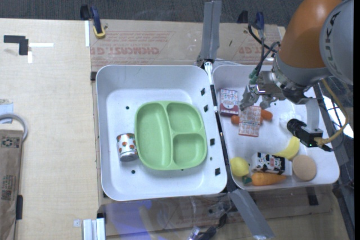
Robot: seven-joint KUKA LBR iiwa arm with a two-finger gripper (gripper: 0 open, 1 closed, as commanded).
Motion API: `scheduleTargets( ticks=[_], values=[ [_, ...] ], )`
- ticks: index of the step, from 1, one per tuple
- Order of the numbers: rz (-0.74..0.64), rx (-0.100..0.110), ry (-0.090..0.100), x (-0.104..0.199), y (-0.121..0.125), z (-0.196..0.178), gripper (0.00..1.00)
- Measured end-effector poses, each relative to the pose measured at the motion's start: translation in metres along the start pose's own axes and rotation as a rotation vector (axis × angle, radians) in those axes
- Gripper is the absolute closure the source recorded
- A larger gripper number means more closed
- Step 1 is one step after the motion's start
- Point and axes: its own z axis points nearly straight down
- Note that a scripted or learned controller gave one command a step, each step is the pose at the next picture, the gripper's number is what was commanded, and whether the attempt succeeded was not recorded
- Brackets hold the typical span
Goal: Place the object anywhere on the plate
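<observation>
Desk [45, 121] carries two white bins: left bin [112, 177] holds a green three-compartment plate [170, 135] with a small spotted can [127, 146] touching its left edge. Right bin [332, 174] holds a red-and-white packet [250, 121], small red box [229, 102], banana [290, 149], egg [304, 168], lemon [239, 166], carrot [268, 179] and cow-print carton [270, 163]. Pincer [254, 99] hangs just above the packet, fingers spread, pinching nothing.

Spotted can [127, 146] beside the tray; paper bag [10, 168] far left
</observation>
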Motion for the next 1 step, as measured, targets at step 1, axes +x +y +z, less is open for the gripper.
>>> scheduleTargets(
  ticks=[1],
  values=[
    [-0.092, -0.002, 0.001, 0.0850, -0.0051, -0.0143, 1.00]
  ],
)
